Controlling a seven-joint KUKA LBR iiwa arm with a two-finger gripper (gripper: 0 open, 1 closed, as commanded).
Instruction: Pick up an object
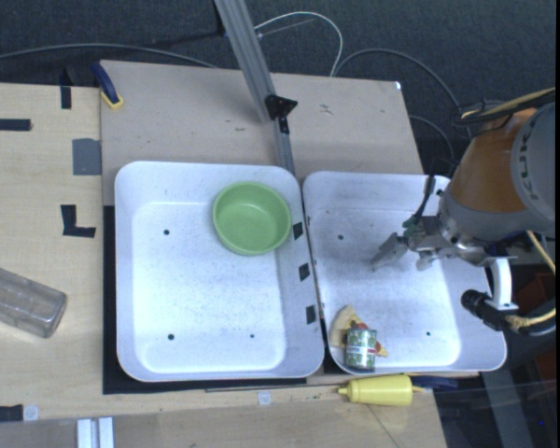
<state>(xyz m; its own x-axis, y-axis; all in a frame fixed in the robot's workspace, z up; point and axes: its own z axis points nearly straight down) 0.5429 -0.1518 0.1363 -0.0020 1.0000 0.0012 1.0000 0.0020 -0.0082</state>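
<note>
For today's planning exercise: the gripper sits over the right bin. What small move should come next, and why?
Probably shift the gripper toward the near left corner of the right white bin. The small green can lies there beside a colourful wrapper, and nothing sits between the open fingers.

A pale green bowl (251, 217) sits in the black-speckled white left bin (149, 278); the bottle (383, 391) at the frame's bottom is yellow.
</note>
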